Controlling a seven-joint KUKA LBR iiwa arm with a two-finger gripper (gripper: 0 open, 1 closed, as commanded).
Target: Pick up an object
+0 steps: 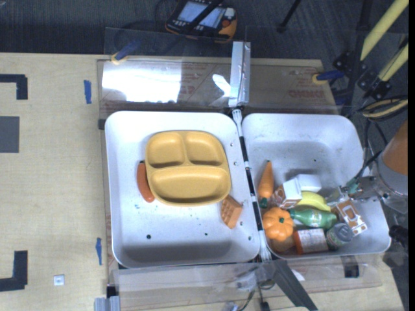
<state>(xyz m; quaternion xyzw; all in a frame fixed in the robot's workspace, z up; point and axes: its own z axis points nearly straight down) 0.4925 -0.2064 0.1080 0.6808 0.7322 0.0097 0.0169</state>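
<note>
Orange toy pumpkin, green stem, beside carrot, right bin

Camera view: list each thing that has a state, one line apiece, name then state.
yellow divided plate: right way up in the left bin, compartments bare
carrot: lying in the right bin, tip toward the far wall
pumpkin: upright, stem up
banana: lying atop the pile
green bottle: on its side
hand: low at the pile's right edge
</note>
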